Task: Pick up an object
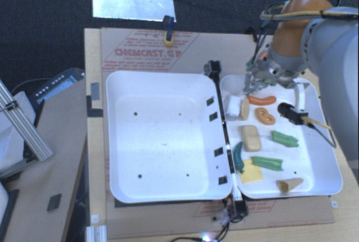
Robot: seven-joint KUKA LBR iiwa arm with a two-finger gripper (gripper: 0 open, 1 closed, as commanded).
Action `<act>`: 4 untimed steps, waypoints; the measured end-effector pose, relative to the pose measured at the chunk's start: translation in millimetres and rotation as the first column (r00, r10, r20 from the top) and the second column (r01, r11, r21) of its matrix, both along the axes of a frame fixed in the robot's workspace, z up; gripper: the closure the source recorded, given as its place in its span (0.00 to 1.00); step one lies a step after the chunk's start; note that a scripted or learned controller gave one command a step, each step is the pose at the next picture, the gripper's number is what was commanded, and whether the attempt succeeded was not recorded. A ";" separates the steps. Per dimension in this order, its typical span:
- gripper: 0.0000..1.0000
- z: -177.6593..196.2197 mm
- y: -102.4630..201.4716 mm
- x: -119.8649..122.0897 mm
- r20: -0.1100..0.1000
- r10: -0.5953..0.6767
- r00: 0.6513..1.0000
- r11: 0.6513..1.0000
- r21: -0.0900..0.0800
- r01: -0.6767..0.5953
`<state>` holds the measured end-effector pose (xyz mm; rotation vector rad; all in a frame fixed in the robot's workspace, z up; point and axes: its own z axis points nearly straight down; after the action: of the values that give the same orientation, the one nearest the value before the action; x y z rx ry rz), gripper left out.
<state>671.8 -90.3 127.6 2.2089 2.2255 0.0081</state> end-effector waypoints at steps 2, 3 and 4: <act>1.00 89.2 142.1 -6.8 -0.008 0.002 1.000 1.000 0.002 -0.002; 1.00 54.9 192.4 -3.5 -0.008 0.002 1.000 1.000 0.002 -0.001; 1.00 49.5 222.5 -3.1 -0.006 0.000 1.000 1.000 0.002 0.000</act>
<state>668.6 132.2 177.2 2.2132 2.2290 0.0033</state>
